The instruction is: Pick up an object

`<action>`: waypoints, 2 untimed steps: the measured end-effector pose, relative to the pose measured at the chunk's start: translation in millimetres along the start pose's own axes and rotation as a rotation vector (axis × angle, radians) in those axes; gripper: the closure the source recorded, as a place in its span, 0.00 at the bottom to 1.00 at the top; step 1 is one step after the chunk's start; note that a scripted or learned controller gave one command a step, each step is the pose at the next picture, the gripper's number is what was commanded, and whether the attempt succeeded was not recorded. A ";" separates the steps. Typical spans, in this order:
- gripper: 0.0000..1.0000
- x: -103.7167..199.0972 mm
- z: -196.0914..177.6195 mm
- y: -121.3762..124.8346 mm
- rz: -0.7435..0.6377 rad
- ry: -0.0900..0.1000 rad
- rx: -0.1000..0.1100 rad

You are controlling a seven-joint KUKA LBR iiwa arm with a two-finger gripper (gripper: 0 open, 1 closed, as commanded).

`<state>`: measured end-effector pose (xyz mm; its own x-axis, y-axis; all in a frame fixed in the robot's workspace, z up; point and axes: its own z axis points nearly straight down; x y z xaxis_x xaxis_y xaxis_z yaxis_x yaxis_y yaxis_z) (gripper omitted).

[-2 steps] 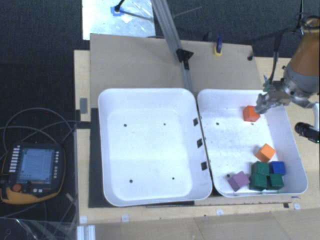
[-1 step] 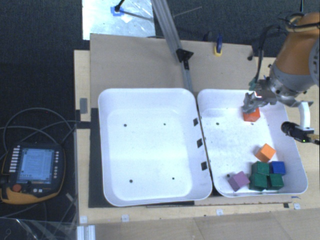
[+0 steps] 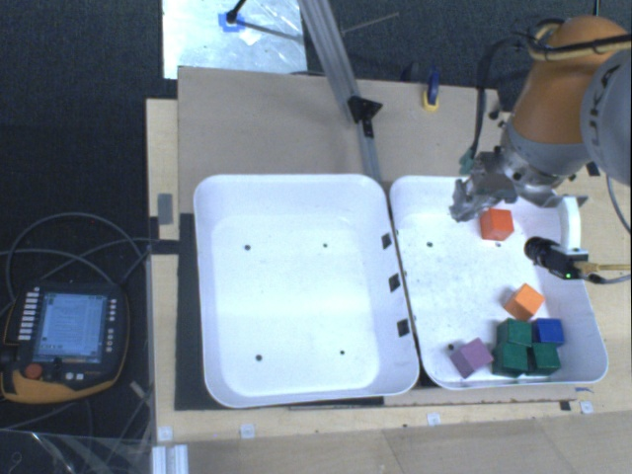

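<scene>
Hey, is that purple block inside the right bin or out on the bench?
Inside. The purple block lies on the right bin's white floor, within its near rim.

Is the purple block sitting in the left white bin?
No, the purple block lies in the right white bin, near its front edge beside the green blocks.

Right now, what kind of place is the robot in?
Probably a robot lab or test bench: a grey and orange arm reaches over two white bins, a handheld control pendant lies beside them, and coloured blocks sit as practice objects.
</scene>
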<state>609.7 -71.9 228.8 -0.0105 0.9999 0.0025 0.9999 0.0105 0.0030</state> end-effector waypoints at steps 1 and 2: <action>1.00 49.1 -7.3 -14.0 0.000 0.000 0.002; 1.00 105.6 3.0 -18.3 0.000 0.001 0.002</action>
<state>590.3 33.5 226.0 -0.0107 0.9999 0.0030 0.9999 0.0107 0.0011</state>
